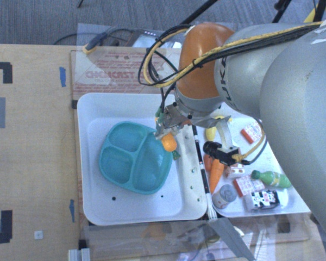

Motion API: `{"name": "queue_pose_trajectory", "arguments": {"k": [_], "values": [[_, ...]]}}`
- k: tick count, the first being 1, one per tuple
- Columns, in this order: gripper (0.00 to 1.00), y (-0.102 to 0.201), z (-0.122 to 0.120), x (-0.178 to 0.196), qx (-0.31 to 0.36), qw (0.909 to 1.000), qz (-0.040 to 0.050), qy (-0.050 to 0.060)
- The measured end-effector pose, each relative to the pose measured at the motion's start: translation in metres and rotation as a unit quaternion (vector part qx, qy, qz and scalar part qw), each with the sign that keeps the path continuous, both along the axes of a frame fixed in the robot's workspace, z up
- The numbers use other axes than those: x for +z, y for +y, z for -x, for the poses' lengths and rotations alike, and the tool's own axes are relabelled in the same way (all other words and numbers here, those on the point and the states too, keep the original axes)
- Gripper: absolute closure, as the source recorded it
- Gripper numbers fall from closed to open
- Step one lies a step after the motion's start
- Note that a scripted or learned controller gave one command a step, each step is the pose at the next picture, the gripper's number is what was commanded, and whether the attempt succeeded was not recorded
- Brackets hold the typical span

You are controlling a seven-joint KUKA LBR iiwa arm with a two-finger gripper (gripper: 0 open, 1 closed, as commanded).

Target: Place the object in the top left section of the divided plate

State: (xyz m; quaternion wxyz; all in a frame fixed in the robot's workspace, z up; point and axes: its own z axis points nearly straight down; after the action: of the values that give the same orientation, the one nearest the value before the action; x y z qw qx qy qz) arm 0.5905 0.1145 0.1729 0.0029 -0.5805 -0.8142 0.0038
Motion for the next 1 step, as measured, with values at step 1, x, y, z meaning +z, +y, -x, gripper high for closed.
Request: {"name": "queue_pose_trajectory", "arguments": {"k": [1], "values": [[1.0, 0.0459, 0.0097, 0.0423, -0.06, 0.9982, 0.0003, -0.004]]}}
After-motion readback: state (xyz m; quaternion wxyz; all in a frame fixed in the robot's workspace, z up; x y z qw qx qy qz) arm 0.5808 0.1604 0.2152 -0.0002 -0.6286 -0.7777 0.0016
